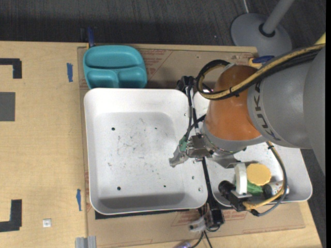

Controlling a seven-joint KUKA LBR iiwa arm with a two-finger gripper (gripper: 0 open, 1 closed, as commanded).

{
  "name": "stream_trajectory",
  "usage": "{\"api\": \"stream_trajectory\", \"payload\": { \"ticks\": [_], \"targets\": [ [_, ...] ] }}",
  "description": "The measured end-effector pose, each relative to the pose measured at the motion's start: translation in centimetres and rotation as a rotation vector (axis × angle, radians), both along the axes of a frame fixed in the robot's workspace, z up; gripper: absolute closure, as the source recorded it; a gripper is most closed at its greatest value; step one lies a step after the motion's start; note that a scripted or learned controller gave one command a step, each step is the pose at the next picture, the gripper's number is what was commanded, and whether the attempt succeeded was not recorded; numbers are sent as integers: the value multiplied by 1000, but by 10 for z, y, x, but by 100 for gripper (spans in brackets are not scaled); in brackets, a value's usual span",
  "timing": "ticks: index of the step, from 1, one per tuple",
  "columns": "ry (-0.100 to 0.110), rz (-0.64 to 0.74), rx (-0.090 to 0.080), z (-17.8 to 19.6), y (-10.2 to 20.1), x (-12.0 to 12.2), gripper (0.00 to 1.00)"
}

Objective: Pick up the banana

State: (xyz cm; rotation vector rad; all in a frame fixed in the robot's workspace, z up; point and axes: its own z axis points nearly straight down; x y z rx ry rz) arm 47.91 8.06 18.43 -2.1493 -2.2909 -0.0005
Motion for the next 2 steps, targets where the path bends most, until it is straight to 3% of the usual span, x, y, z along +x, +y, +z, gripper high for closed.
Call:
{"api": "stream_trajectory", "payload": {
  "ticks": [1, 2],
  "targets": [
    [-5, 165, 3, -58, 26, 1, 0],
    [0, 250, 0, -16, 103, 0, 0]
  ]
}}
